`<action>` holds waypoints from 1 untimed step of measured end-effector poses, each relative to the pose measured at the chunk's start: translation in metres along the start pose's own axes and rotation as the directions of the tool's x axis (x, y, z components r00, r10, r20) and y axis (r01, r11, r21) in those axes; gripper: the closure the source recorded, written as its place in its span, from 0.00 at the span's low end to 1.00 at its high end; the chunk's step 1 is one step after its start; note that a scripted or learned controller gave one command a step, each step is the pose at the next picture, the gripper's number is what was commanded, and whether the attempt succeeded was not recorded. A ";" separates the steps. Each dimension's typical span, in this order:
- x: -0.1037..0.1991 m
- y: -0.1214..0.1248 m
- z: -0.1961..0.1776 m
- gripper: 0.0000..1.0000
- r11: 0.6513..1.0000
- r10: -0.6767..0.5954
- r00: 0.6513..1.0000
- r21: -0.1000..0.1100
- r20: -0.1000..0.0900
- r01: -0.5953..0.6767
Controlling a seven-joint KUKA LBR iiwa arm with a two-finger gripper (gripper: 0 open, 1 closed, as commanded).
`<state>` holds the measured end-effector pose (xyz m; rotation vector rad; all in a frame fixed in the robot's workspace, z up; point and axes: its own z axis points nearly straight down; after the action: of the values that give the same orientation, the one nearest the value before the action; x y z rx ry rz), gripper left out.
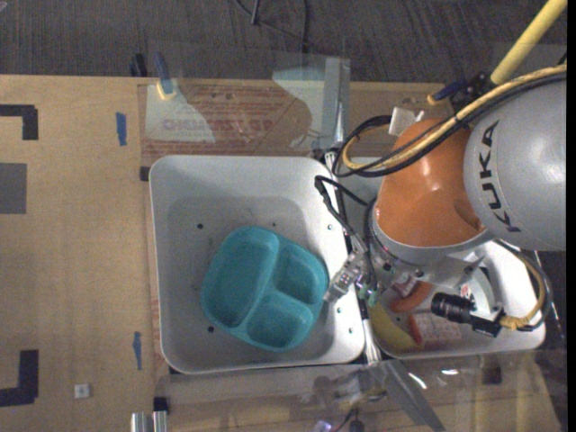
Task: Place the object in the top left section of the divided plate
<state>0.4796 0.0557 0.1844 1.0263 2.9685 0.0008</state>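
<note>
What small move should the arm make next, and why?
Probably lift straight up out of the right bin. The arm hangs low over it, above a yellow object, while the teal divided plate sits in the left bin, past the bin walls.

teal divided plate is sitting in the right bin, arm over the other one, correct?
Not quite. The camera view shows the teal divided plate in the left bin, not the right one. The arm hangs over the right bin, so it is over the other one, as you said.
</note>
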 end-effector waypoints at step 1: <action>-0.039 -0.048 -0.071 1.00 0.995 0.097 0.995 -0.002 0.003 -0.097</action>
<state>0.4804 -0.0066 0.2553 1.1680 2.9123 0.0018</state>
